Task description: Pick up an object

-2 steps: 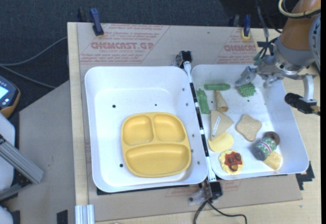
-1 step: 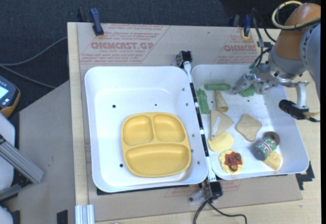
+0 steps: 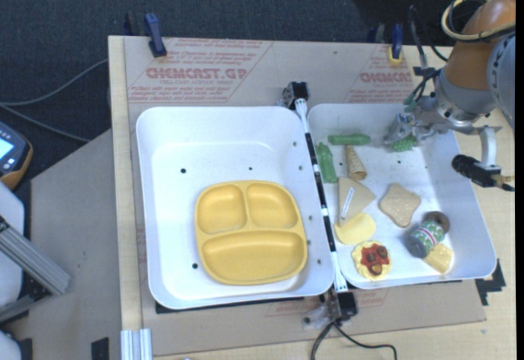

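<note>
My gripper hangs low over the far part of the right bin, on the grey arm that comes in from the right. A small green piece lies right at its tip; whether it is held is unclear. Near it in the bin lie a green bean pod, a green pickle and a tan cone. Closer to the front are a pale cheese wedge, a toast slice, a yellow disc, a small pizza, a tin can and a yellow block.
The left bin holds a yellow divided plate. A black divider clip sits where the two bins meet at the back. A black cable end hangs over the right bin's right side.
</note>
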Available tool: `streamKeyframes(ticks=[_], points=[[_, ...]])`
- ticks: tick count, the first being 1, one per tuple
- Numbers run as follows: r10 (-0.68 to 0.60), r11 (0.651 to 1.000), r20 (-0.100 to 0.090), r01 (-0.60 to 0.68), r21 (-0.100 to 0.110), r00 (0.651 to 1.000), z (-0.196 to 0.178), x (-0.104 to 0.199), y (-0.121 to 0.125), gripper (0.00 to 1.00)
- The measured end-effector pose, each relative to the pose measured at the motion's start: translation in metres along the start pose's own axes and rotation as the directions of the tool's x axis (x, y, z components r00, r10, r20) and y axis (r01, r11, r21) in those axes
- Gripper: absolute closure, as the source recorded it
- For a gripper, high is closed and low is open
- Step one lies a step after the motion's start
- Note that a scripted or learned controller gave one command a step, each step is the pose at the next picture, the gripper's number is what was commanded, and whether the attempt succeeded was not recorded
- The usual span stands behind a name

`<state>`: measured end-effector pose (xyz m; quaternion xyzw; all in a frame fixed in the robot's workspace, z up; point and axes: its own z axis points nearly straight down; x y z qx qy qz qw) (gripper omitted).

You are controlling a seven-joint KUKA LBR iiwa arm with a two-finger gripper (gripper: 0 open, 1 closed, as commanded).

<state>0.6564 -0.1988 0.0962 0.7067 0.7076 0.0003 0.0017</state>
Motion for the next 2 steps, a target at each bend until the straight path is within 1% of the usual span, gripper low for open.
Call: streamKeyframes(ticks=[1,2], points=[[-0.005,1.0,0.002,0.005,0.016,1.0,0.01,0.073,0.009,1.0],[-0.008,1.0,-0.004,0.008,-0.01,1.0,-0.097,0.159,0.013,1.0]])
